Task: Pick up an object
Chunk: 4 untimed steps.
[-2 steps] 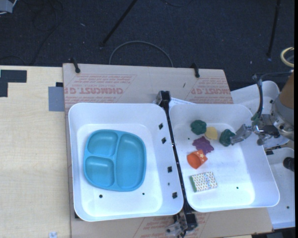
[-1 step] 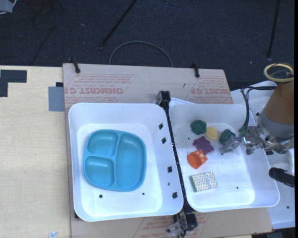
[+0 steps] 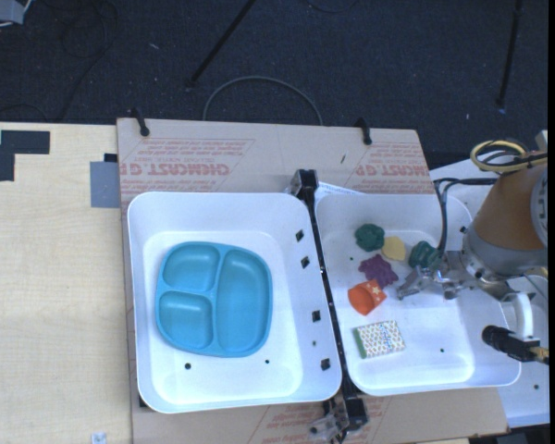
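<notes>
The right bin (image 3: 444, 363) holds several small objects. A dark green lump (image 3: 369, 237) and a yellow piece (image 3: 394, 248) lie near its far side, with a teal piece (image 3: 422, 253) just to their right. A purple toy (image 3: 378, 269) and an orange-red piece (image 3: 366, 296) sit nearer the bin's middle, and a green-edged patterned block (image 3: 379, 339) lies toward the front. My gripper (image 3: 414, 286) reaches in from the right, low over the bin floor, just right of the purple toy and below the teal piece. Nothing visibly sits in it.
The left bin (image 3: 157, 220) carries a blue divided plate (image 3: 215, 298). A black divider (image 3: 316, 285) runs between the bins. Both bins rest on a cardboard sheet (image 3: 259, 155), with a wooden bench top (image 3: 46, 285) to the left.
</notes>
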Available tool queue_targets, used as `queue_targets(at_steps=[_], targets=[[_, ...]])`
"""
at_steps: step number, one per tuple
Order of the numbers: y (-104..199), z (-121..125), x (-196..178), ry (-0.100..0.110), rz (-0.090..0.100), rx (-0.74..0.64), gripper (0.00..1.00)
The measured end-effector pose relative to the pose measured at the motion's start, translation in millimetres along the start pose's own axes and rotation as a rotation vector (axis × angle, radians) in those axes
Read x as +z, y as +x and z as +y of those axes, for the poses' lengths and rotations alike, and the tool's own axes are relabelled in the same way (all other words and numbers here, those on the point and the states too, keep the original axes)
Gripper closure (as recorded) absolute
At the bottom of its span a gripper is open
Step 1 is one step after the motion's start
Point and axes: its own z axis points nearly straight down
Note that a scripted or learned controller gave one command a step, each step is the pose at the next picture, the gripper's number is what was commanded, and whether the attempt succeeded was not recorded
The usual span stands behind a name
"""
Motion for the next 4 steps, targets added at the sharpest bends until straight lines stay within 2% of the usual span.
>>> queue_targets(at_steps=[1,2,4], targets=[[-1.5,0.5,-13.2,-0.004,-0.001,0.002,1.00],[0.5,-7.0,-72.0,-0.004,-0.001,0.000,1.00],[-3.9,-7.2,-146.7,-0.005,-0.001,-0.002,1.00]])
